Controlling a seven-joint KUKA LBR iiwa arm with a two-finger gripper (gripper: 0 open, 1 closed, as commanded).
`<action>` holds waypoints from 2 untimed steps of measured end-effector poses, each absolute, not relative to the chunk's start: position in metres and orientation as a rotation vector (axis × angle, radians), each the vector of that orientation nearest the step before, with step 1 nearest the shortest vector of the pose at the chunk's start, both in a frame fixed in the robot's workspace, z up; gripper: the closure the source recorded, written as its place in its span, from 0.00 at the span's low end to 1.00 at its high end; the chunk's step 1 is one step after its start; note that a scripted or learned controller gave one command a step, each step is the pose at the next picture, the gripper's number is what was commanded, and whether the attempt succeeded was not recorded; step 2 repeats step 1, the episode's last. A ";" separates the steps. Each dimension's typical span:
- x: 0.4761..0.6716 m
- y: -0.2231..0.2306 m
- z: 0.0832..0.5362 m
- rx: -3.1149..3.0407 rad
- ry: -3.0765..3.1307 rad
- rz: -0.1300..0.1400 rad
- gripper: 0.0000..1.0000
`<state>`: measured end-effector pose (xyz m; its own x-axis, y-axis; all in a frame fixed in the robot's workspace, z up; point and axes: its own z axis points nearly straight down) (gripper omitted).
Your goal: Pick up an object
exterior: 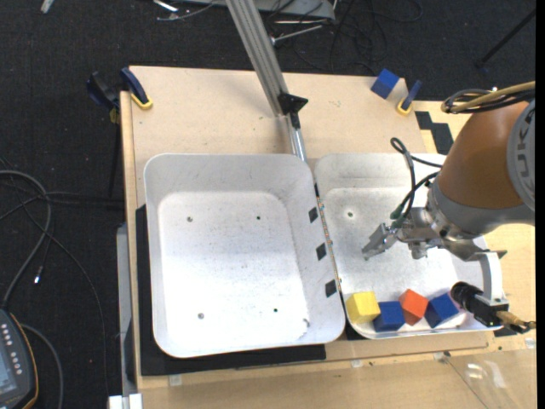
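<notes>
While my pincer (375, 244) hangs over the bare middle of the right bin (358, 173), nothing is gripped between its fingers, and I cannot tell from this slant whether they are spread or closed. The cubes I could pick all sit in a row along that bin's near wall, so the coming move turns on one relation: they lie nearer the camera than the pincer, well apart from it, low in the picture.

Taking the yellow cube (363, 305) as my landmark, it sits at the left end of the row and, by my reckoning, is the closest target, almost straight toward the bench's front edge from the pincer. Touching or just beside it to the right is a blue cube (390, 315); past that comes an orange cube (414, 304), and a second blue cube (441, 309) lies farthest right, near a black fitting on the arm. None has a long axis to speak of.

Left of the yellow cube, across the bin walls, lies the left bin (170, 177). Another blue block (386, 83) rests on the bench (213, 100) far behind the yellow cube.
</notes>
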<state>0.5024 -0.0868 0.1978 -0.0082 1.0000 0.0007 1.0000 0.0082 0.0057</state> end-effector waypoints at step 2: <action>0.490 -0.126 0.255 2.220 2.212 0.004 0.00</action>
